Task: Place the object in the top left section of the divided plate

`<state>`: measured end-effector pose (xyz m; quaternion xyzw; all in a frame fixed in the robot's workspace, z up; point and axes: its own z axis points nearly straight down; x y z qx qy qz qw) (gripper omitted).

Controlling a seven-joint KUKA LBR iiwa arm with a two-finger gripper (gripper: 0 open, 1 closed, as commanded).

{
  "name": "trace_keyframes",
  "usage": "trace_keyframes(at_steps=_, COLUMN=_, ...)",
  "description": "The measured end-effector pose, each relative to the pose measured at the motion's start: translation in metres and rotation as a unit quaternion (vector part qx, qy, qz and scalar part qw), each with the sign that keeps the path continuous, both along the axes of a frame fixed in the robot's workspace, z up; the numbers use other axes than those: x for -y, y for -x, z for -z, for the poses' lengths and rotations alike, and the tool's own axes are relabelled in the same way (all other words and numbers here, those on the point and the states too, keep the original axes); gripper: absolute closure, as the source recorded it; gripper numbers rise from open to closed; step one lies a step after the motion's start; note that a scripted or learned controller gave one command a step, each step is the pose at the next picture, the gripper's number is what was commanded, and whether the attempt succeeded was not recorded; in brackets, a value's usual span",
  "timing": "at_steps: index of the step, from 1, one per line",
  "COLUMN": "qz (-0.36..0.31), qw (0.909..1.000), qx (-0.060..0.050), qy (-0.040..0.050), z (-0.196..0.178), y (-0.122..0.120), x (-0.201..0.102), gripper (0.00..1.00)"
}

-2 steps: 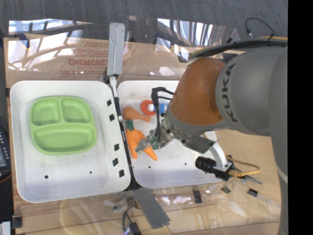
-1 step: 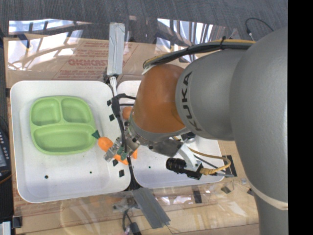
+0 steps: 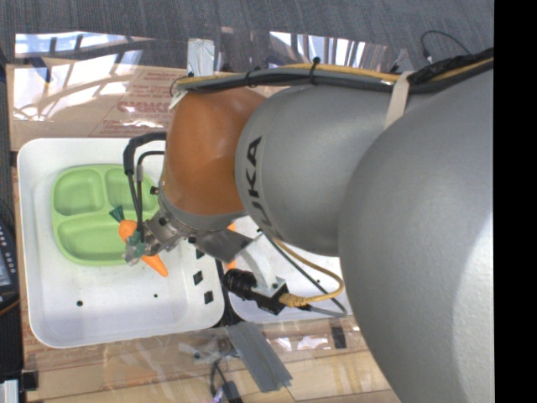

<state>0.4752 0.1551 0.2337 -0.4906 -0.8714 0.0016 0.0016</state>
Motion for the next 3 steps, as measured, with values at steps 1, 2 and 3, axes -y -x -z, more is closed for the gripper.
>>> trace_keyframes(at_steps=1, qz=0.169, qw=0.9856, qx=0.001, qy=0.0007, z=-0.042, y=-0.061, x=-0.015, gripper=1.0)
trace_keyframes(at_steps=2, qz=0.159, qw=0.9873, qx=0.001, qy=0.001, z=-0.07, y=-0.078, x=0.013, gripper=1.0)
trace_keyframes(at_steps=3, qz=0.241, qw=0.9705, qx=0.0, qy=0.0014, z=-0.077, y=-0.016, x=0.049, gripper=1.0)
